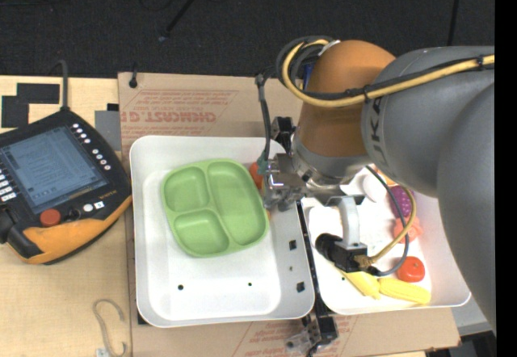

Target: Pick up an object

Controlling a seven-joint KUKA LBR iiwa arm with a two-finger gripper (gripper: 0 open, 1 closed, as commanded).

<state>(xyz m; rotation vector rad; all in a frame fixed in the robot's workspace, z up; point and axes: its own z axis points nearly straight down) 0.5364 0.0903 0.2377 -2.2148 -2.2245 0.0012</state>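
A green divided plate [214, 207] lies tilted in the left white bin [210, 295]. Just past its upper right corner a small orange-red thing [256, 174] peeks out, mostly hidden by the gripper. My gripper [275, 184] hangs over the left bin's right edge, right beside that orange-red thing and the plate's rim. In the right bin [440, 295] lie a yellow banana-like piece [401, 291], a red-orange round thing [412, 269] and a purple thing [400, 202] with a pink edge next to it. The arm covers much of this bin.
A teach pendant [52, 178] with an orange-yellow base rests on the bench to the left of the bins. A metal hook [109, 323] lies at the lower left. Cardboard [186, 109] sits under the bins.
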